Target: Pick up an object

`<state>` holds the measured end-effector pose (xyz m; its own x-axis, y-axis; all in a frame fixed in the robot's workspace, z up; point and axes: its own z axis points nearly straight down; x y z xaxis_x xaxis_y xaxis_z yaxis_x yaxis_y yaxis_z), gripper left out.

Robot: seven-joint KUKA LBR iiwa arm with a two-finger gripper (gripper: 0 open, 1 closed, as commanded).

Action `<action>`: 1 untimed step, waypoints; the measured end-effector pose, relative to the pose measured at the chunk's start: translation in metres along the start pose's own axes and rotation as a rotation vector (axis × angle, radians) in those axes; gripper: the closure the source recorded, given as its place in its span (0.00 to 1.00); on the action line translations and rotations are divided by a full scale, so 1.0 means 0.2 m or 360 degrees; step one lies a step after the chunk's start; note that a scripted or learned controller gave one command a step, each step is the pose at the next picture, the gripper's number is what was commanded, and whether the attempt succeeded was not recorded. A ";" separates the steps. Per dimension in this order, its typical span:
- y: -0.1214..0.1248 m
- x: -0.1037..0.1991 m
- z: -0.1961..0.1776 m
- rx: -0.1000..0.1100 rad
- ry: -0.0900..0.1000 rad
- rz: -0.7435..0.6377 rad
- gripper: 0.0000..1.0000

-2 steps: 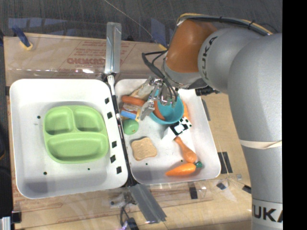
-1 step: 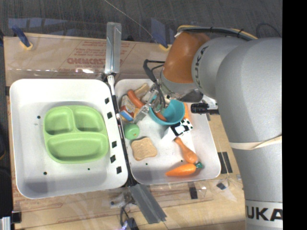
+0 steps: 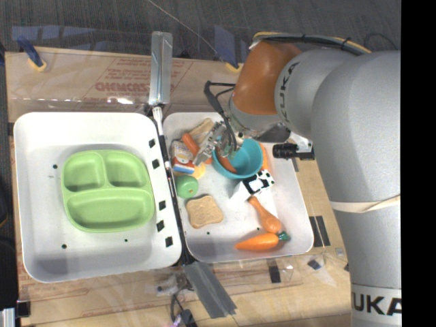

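Jaws — state cannot be told; the grey two-finger gripper (image 3: 221,140) sits low in the right white bin (image 3: 300,210), metal parts blurred among clutter. Nearest item: round teal plastic bowl (image 3: 242,159), touching at about four o'clock. Orange toy carrot piece (image 3: 191,144) lies just beside at nine o'clock, long axis running eleven-to-five.
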<state>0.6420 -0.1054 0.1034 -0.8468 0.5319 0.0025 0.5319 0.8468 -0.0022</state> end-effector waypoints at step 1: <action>-0.02 0.17 0.00 -0.0001 0.0003 0.0789 1.00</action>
<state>0.6110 -0.0905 0.1033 -0.4917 0.8707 0.0028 0.8707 0.4918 -0.0031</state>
